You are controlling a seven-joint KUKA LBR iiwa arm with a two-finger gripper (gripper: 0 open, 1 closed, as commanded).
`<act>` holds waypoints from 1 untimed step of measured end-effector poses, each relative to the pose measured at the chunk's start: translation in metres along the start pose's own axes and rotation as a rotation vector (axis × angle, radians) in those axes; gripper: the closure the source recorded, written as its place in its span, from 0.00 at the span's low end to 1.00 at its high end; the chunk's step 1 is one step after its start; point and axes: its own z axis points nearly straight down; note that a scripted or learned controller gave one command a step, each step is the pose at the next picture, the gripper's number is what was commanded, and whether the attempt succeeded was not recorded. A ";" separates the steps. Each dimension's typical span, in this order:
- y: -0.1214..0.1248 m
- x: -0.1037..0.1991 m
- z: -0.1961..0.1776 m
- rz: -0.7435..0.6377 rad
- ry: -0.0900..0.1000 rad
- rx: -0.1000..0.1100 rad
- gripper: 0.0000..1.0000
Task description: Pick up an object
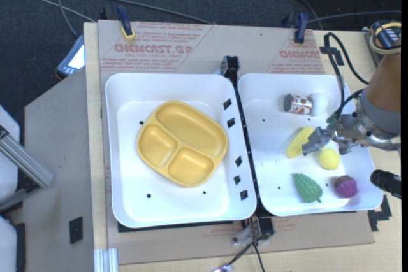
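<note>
Jaws of the gripper [317, 142] sit low in the right bin [271, 197], but their dark metal parts blur together and I cannot tell how they stand. Nothing shows clearly between them.

Just left of the gripper, touching or nearly so, lies a smooth yellow banana-shaped toy [298, 142], long and slightly curved, running from far right to near left. Just to the near right of the gripper sits a small round yellow lemon-like piece [329, 158] with a glossy skin. Nearer still lie a bumpy green piece [307, 188], roughly cone-shaped, and to its right a knobbly purple ball [346, 186] like a bunch of grapes. On the far side of the same bin a small can [298, 104] lies on its side, with an orange and white label and a dark end.

In the left bin [124, 137] rests a matte yellow plastic tray [183, 142] with rounded corners and three compartments. Both bins are shallow, white and smooth, standing on a brown board [166, 48] with red print, held by clamps [125, 22] at its far edge.
</note>
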 end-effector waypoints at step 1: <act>0.003 0.000 -0.006 -0.003 -0.002 -0.013 0.00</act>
